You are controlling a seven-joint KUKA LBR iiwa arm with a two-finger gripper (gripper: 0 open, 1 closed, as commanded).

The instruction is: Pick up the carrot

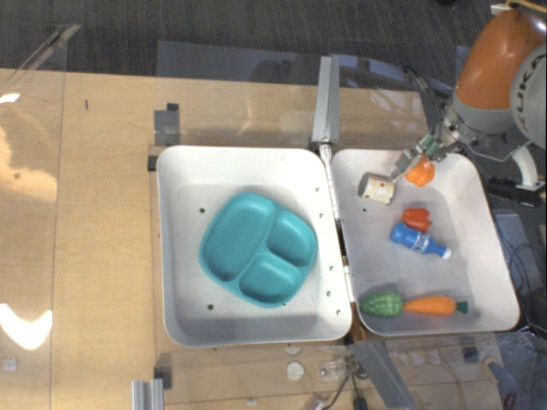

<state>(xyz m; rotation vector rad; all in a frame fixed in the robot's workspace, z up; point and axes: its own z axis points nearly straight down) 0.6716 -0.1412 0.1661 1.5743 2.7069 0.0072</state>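
The carrot [432, 306], orange with a small green tip at its right end, lies flat along the near wall of the right bin [487, 229]. My gripper [425, 154] is at the bin's far side, well away from the carrot. It hovers right over a small round orange object [420, 174], and I cannot see whether it touches that object. The grey arm with its orange band [496, 54] comes in from the upper right.
A green bumpy vegetable [381, 304] lies just left of the carrot, almost touching it. Mid-bin are a blue bottle [419, 242] and a red piece [416, 219]. A pale cup [376, 188] lies on its side at the far left. The left bin [179, 229] holds a teal divided plate [259, 248].
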